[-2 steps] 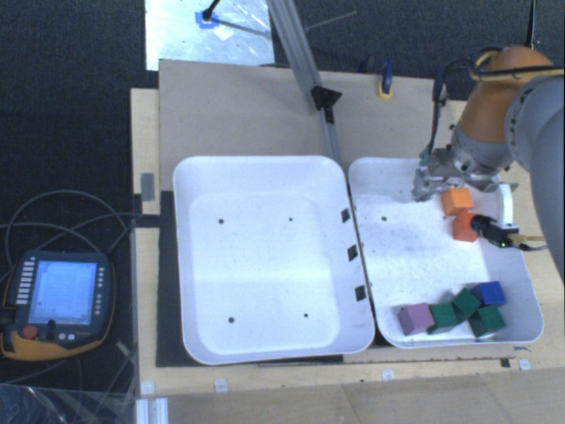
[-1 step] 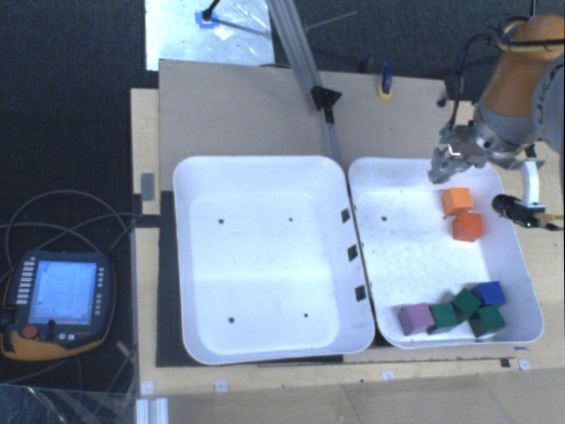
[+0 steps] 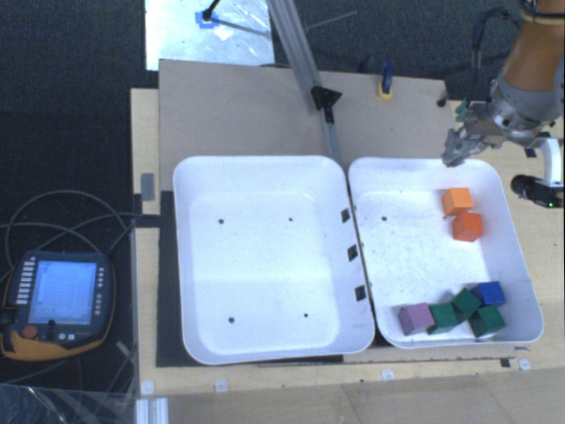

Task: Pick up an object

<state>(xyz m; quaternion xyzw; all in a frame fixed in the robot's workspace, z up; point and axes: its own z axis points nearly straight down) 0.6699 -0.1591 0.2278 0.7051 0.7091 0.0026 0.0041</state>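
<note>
Camera view, looking down at a slant. Two shallow white bins stood side by side on the desk [image 3: 247, 104]. The left bin [image 3: 190, 237] showed only its bare white floor with a few small dark dots. The right bin [image 3: 388, 184] held all the blocks. Two orange blocks lay near its far right side: the lighter orange block [image 3: 456, 201] and, just beside it toward the camera, the darker orange block [image 3: 467, 227]. Along the near rim sat a tight cluster: a purple block [image 3: 413, 318] at the left, a green block [image 3: 443, 315] beside it, a second green block [image 3: 465, 304], a third green block [image 3: 486, 321] at the near right corner, and a blue block [image 3: 489, 292] behind the cluster's right end. The cluster's blocks appeared to touch one another.

The end effector [image 3: 456, 151] hung over the far right edge of the right bin, beyond the lighter orange block and apart from it. Whether it was open or closed could not be told; no block was seen in it. A teach pendant [image 3: 57, 303] lay at the left, off the desk.
</note>
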